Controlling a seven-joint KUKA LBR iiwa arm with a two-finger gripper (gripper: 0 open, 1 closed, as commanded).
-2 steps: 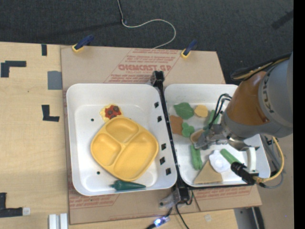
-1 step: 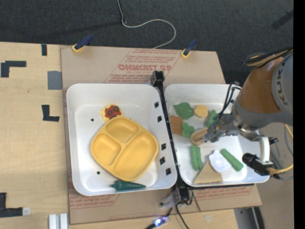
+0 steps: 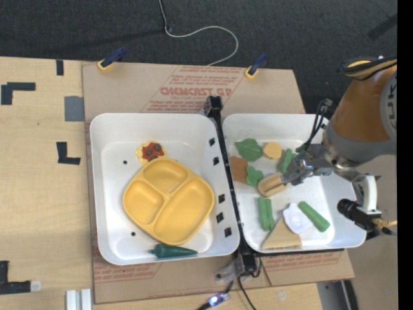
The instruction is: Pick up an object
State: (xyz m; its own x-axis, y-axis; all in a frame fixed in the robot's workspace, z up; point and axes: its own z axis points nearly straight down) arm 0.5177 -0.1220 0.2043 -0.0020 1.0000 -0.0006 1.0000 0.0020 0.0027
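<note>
Tan roll (image 3: 271, 185) — touching jaws (image 3: 292, 175), right bin (image 3: 335, 237).

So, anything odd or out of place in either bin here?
Nothing spilled or damaged. The yellow divided plate sits askew in the left bin, and a green pepper lies loose beside its near edge. The right bin holds a loose jumble of toy food.

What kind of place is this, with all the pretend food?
Probably a robot test bench in a lab. A grey and orange arm reaches over two white bins of toy food, which sit on cardboard clamped down, with a cable trailing behind.
</note>
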